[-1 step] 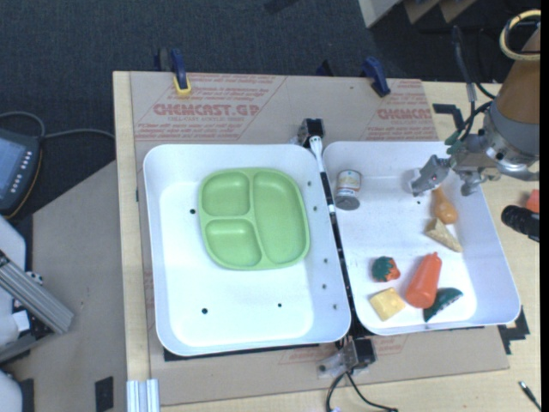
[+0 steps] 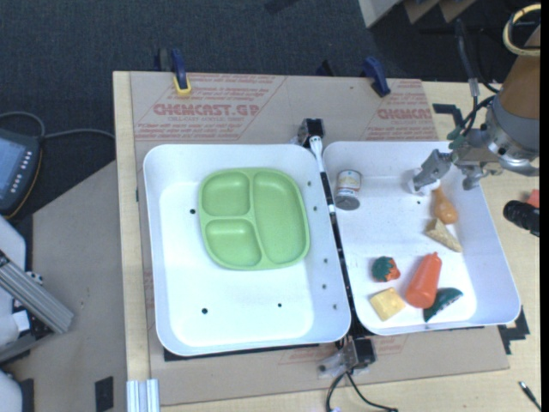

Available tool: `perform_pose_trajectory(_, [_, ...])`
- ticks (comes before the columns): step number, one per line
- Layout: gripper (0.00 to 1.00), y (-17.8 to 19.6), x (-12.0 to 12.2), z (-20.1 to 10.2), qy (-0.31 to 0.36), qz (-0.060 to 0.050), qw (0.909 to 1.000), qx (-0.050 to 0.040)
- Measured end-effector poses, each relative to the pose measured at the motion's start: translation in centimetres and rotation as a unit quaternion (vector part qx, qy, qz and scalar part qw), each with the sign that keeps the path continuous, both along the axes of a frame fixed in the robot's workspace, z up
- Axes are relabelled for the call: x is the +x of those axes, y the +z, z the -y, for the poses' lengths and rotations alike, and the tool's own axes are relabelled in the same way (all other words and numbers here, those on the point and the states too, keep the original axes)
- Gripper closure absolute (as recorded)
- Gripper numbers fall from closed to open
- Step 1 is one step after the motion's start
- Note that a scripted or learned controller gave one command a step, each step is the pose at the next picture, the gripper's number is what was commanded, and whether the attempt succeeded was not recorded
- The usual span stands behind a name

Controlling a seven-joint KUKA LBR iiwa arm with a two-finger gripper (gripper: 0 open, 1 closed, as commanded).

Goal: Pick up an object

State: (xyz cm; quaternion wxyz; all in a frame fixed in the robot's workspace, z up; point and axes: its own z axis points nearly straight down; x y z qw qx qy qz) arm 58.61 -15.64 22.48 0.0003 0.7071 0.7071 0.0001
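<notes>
You've got a bench (image 2: 257,101) of brown board carrying two white bins side by side. The left bin (image 2: 249,316) holds a green divided plate (image 2: 255,217), sitting toward its upper half, flat, three compartments facing up.

The right bin (image 2: 369,230) holds all the small stuff. Your arm (image 2: 519,110) comes in from the right over this bin's upper right corner, orange band up top. The gripper (image 2: 446,168) hangs over the bin's upper right area with its fingers spread apart, one grey finger (image 2: 426,175) pointing left, nothing between them. Whether the tips touch the bin floor you can't tell from this angle.

Things to pick, all in the right bin: an orange carrot (image 2: 424,280) near the front, tilted, with a dark green leaf (image 2: 442,299) at its lower end. A yellow block (image 2: 387,303) just left of the carrot. A small green and orange toy (image 2: 385,269) above the block. A silver can (image 2: 347,189) on its side near the bin's upper left. An orange-tan piece (image 2: 443,209) just below the gripper, and a tan wedge (image 2: 443,235) below that.
</notes>
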Motion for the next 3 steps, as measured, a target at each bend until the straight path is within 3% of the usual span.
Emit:
perform_pose_trajectory(2, [0.0,-12.1,0.4,-0.9,0.0,-0.004,1.0,0.0012])
perform_pose_trajectory(3, [0.0,-14.2,0.3,-1.0,0.0,-0.003,1.0,0.0008])
